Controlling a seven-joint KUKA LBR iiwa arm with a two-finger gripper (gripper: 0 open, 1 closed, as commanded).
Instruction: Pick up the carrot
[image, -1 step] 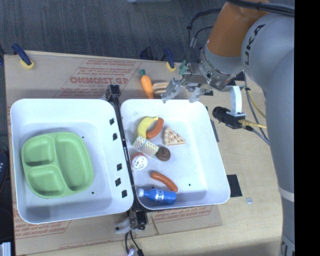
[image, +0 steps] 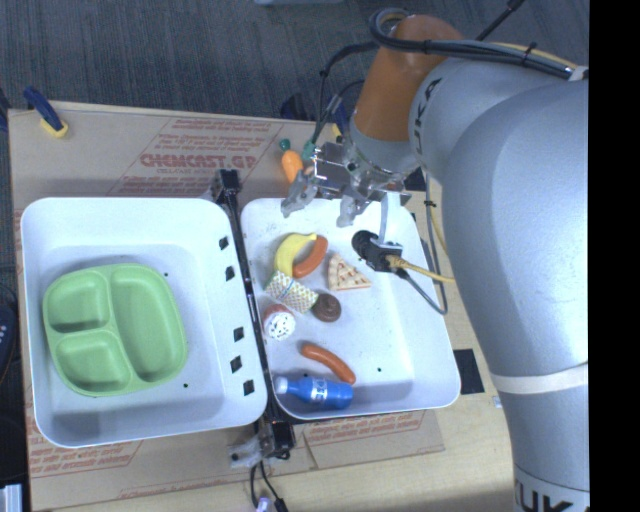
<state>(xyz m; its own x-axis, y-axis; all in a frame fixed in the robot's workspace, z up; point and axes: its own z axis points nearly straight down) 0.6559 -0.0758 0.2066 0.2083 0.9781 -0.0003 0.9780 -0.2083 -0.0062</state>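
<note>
A: Start at the near edge. What's in the right bin (image: 425, 340)?

B: A blue bottle (image: 315, 391) nearest, then a sausage (image: 328, 362), a banana (image: 290, 252) and a pizza slice (image: 347, 275) further back. The left bin (image: 40, 300) holds a green divided plate (image: 113, 326).

A: And the carrot (image: 291, 164)?

B: Outside the bins, on the cardboard just beyond the right bin's far rim. The gripper (image: 324, 203) hangs near it, over that rim, fingers apart with nothing between them.

A: How should it go in?

B: I'd shift toward the carrot, straddle its middle, then descend clear of the rim.

A: Anything unclear?

B: The carrot is small and partly masked by the gripper's body; its full length is hard to judge.
</note>
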